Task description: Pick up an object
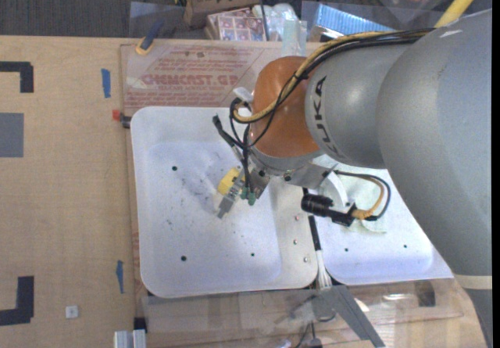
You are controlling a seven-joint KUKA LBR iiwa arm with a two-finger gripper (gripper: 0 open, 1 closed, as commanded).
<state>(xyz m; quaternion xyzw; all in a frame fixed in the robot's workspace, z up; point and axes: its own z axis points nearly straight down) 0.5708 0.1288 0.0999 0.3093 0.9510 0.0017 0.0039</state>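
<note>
Two shallow white bins are sitting side by side, the left bin (187,260) carrying dark scuffs and a small yellow-and-grey object (227,187) near its right wall. Directly over it the gripper (248,191) is hanging, its opening impossible to judge from here. Farther back, a clear sheet (183,79) is showing red lettering, seemingly "CHEMCAST".

My grey arm (406,96) wore its orange band (283,112), my gripper (234,191) showed yellow and green, the two bins (156,135) were white with dark specks, and the bench (62,182) was pale tan with blue tape.
</note>
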